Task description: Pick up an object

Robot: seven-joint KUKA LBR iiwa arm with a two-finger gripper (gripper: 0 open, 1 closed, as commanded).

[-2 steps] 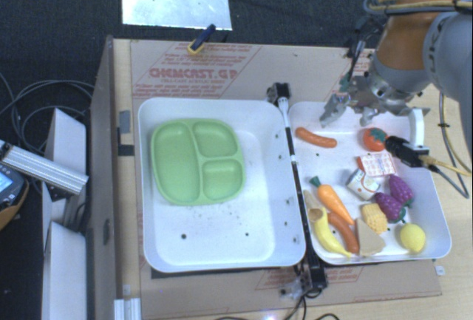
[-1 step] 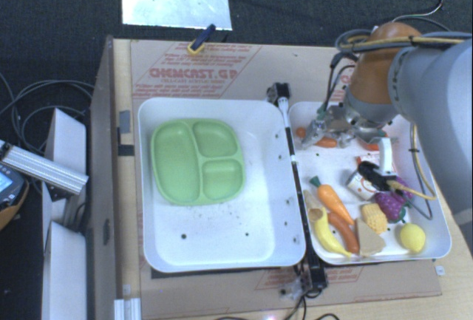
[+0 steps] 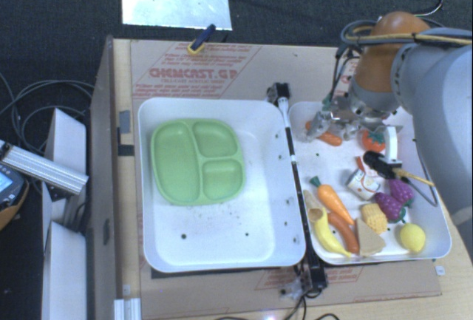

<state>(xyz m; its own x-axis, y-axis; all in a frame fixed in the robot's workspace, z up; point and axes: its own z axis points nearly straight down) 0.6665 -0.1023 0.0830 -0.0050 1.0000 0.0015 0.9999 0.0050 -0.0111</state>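
My gripper point(image 3: 322, 124) hangs low over the far left corner of the right bin point(image 3: 436, 219), below the grey wrist with its orange band. A small orange piece point(image 3: 332, 139) lies right beside the gripper's tip, and whether it is touched is not visible. A second orange-red toy point(image 3: 372, 140) lies just to the right. Toward the front lie a carrot point(image 3: 334, 200), a banana point(image 3: 329, 233), purple grapes point(image 3: 392, 202), a small white carton point(image 3: 363, 182), a corn piece point(image 3: 375, 217) and a yellow lemon point(image 3: 412, 237).
The left bin point(image 3: 214, 237) holds a green divided plate point(image 3: 198, 160). A black divider rail point(image 3: 292, 156) runs between the two bins. A tan wedge point(image 3: 369, 241) and an orange stick point(image 3: 344, 231) crowd the right bin's front.
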